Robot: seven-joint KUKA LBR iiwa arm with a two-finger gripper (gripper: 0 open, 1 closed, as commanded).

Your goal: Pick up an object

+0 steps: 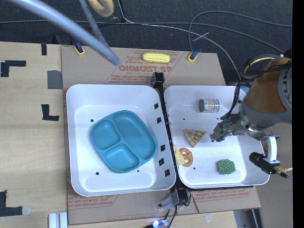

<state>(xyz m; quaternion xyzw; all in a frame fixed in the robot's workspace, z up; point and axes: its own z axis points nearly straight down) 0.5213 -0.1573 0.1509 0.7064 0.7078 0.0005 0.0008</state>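
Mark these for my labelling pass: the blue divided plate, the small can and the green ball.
blue divided plate point(123, 140), camera view, centre ridge.
small can point(209, 105), camera view, its side.
green ball point(226, 166), camera view, its top.

Rt bin point(190, 93): can point(208, 105) on side, waffle wedge point(194, 137), pretzel point(184, 156), green ball point(226, 166).

Counted two white bins point(76, 127), one blue plate point(123, 140), one can point(209, 105), one pretzel point(184, 156), one waffle wedge point(194, 137), one green ball point(226, 166), one corn cob point(156, 58).
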